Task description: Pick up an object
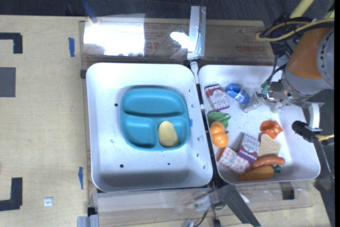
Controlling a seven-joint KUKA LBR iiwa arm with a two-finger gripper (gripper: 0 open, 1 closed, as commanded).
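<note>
The right bin [308,165] holds several toy foods. Among them are a red-and-white packet [215,96], a blue wrapped item [237,93], a green leafy piece [218,117], an orange fruit [219,136], a red pepper [271,127], a bread slice [269,144], a sausage [269,161], a carrot [259,172], a purple box [248,144] and a pink box [232,160]. My gripper [276,98] hangs over the bin's upper right part, just above the red pepper and right of the blue item. I see nothing held in it.
The left bin [101,130] carries a blue divided plate [154,114] with a yellow egg-shaped piece [168,134] in its lower right compartment. A clear plastic panel [138,34] and a metal post [196,29] stand behind the bins. Cables [281,29] loop near the arm.
</note>
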